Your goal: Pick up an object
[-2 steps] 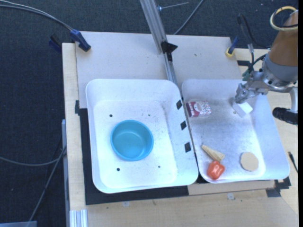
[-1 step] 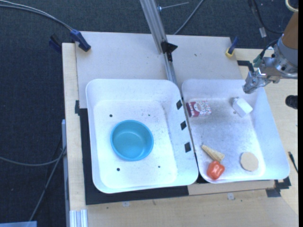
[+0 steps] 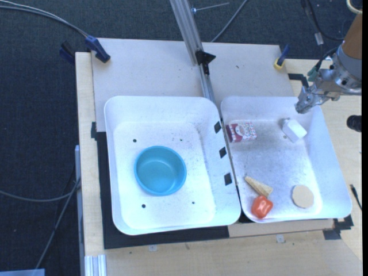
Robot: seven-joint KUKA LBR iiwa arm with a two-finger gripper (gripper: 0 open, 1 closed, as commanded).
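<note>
Pale wooden bench (image 3: 172,68) on dark carpet (image 3: 34,154)
Cables (image 3: 34,13) trail over the carpet; blue clamp (image 3: 98,49) and yellow clamp (image 3: 280,59) grip the bench's far edge

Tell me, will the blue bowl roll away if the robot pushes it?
Probably not. The blue bowl sits upright on its base in the left bin, so a push would likely slide it rather than roll it. It looks like thin plastic, so probably light. Its smooth rim might slip from the gripper.

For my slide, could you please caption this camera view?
Gripper poised over the right bin's far corner, near a white block; blue bowl in the left bin.
</note>
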